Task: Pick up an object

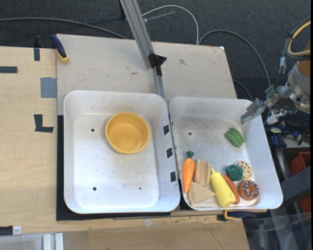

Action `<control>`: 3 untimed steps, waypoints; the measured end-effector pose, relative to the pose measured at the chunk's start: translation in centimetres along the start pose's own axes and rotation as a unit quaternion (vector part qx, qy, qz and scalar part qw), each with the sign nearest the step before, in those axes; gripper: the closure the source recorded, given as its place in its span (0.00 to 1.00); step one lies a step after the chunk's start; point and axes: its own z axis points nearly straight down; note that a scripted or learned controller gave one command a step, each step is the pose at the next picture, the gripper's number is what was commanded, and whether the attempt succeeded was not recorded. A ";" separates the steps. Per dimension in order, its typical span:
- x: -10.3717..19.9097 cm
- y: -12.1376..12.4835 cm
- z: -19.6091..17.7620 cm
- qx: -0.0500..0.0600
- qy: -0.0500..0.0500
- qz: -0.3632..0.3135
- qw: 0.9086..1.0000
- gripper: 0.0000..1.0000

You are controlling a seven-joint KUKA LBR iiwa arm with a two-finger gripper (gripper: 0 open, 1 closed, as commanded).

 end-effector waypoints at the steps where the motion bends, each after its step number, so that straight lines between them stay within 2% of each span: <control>1: 0.0 0.0 0.0 0.000 0.000 0.000 1.000 0.00; 2: 0.0 0.1 4.4 0.002 0.000 0.000 1.000 0.00; 3: 0.4 0.8 10.3 0.003 0.000 0.000 1.000 0.00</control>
